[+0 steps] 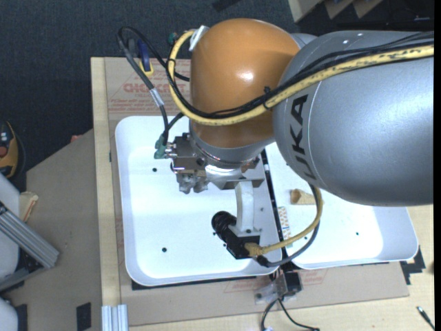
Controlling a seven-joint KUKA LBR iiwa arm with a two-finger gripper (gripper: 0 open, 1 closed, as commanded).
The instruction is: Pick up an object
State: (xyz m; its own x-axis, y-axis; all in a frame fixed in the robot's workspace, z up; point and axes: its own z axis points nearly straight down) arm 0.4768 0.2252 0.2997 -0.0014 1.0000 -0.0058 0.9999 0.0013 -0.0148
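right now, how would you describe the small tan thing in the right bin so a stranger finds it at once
Start at the right-hand white bin. By its left wall, just under the big grey arm, lies a small tan chunk. Its neighbour, a thin speckled strip along that wall, is flat and pale; the chunk is plain tan and lumpy.
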